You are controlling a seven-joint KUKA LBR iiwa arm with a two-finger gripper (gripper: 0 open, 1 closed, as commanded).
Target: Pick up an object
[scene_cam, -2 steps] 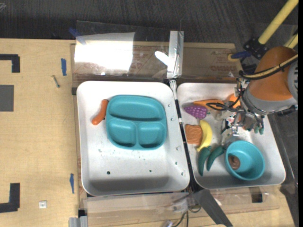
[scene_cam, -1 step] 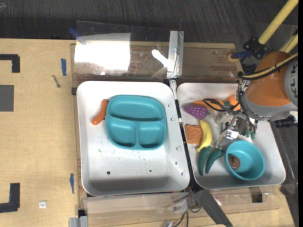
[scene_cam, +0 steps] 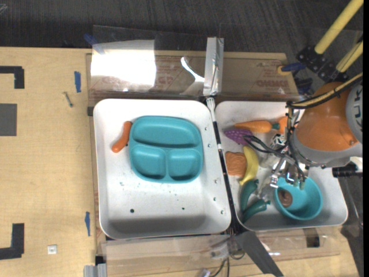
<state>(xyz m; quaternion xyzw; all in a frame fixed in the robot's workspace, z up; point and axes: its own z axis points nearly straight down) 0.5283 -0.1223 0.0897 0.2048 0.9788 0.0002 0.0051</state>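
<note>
Bins sit side by side on a tan counter [scene_cam: 40, 172], seen from the fixed overhead camera. Left bin [scene_cam: 115, 212] holds a teal divided plate [scene_cam: 166, 149], with an orange carrot-like piece [scene_cam: 121, 137] lying against the plate's left edge.

Right bin [scene_cam: 337, 209] is crowded. An orange carrot [scene_cam: 253, 126] lies near its far wall, a purple piece [scene_cam: 237, 135] just beside it. Below these, a tan rounded object [scene_cam: 235, 164] rests near the bin's left wall, touching a yellow banana [scene_cam: 251, 164]. A dark green piece [scene_cam: 249, 201] lies toward the near left corner. A teal bowl [scene_cam: 305, 203] sits at the near right, something brown inside it.

Grey arm with its orange band [scene_cam: 326, 126] reaches in from the right, over the right bin. Its jaws [scene_cam: 279, 180] hang between the banana and the bowl, just above the bowl's rim; cables and metal parts clutter them, and whether they are spread or pressed together cannot be told. No object is visibly pinched between them.
</note>
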